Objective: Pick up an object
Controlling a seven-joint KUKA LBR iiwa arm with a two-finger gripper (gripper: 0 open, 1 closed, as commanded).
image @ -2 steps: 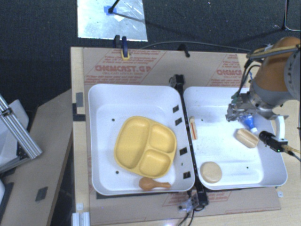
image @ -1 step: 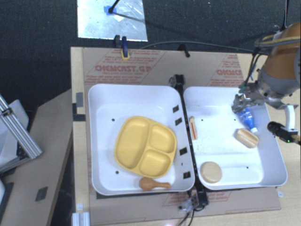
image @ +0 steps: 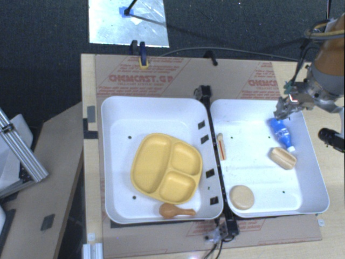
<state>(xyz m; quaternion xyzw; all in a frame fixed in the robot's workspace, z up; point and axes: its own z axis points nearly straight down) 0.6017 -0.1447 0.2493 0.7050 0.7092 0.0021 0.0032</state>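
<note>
Just below pincer (image: 282,110): blue tube (image: 281,132).

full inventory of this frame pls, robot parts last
bins: 2, white, side by side on bench
tray: 1, yellow, three compartments, left bin centre
drumstick: 1, tan, left bin, front edge
stick: 1, orange, right bin, by the divider
tube: 1, blue, right bin, far right
bun: 1, tan, right bin, just in front of tube
disc: 1, tan, right bin, front
arm: 1, grey with orange band, from right
gripper: 1, over right bin's far right, just above tube
</note>
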